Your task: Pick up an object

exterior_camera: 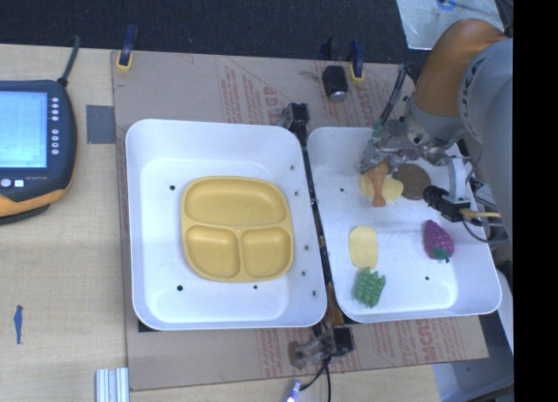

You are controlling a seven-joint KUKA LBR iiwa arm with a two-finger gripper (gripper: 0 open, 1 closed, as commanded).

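Grey KUKA arm with orange band (462, 51) comes in from the right, wrist over the far part of the right shallow white bin (471, 300). Two-finger gripper (377, 165) sits low at that bin's far-left area, right by the small orange-tan carrot-shaped toy (377, 187) and a pale yellow rounded piece (392, 189); a dark brown round piece (413, 180) lies just beside them, partly under the wrist hardware. Jaw opening: cannot tell, tips blur into the objects, and no item is clearly seen between them.

Other things in the right bin: light yellow blocky plastic toy (364, 246) near the bin's middle-left, green knobbly toy (369, 288) just below it toward the near edge, purple grape-like toy with a green tip (438, 240) near the right side.

Left shallow white bin (153, 296) carries a mustard-yellow three-compartment plastic tray (237, 228), roughly centred.

Bins rest on a brown cardboard sheet (218, 86) clamped at the far edge. Orange-and-black teach pendant with screen (30, 143) lies on the wooden bench at the left edge.
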